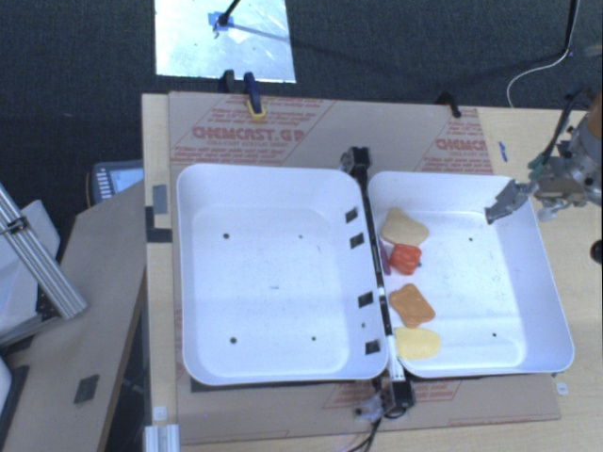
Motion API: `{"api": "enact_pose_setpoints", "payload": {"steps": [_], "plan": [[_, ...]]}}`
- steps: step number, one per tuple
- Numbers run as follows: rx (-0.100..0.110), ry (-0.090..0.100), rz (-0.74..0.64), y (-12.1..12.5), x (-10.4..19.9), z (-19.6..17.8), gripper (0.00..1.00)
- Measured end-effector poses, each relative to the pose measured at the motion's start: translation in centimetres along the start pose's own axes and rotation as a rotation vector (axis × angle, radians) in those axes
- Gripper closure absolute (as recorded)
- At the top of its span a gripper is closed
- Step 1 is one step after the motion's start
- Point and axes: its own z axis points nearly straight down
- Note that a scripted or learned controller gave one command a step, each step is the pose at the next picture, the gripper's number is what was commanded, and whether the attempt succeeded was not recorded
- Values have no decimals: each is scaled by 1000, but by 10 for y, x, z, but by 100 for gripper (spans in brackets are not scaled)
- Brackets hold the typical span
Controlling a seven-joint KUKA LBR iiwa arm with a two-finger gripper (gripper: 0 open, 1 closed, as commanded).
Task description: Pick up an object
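While grey arm is reaching in from right, gripper [501, 207] is hanging over far right side of right shallow white bin [542, 295]. Cannot tell how gripper is set; nothing seen in its hold. Four small things are lying along left wall of right bin: pale tan bread-shaped piece [403, 226] at top, red lumpy piece [405, 258] just under it, touching, orange flat piece [412, 304] lower, yellow flat piece [417, 344] lowest. Left shallow white bin [273, 281] is sitting beside it on tan worktop [104, 328].
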Motion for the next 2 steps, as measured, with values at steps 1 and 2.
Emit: {"api": "enact_pose_setpoints", "payload": {"steps": [1,2], "plan": [[-4,-1,-3,1,0,-11,100],[-8,-4,6,-51,-40,-99,100]]}}
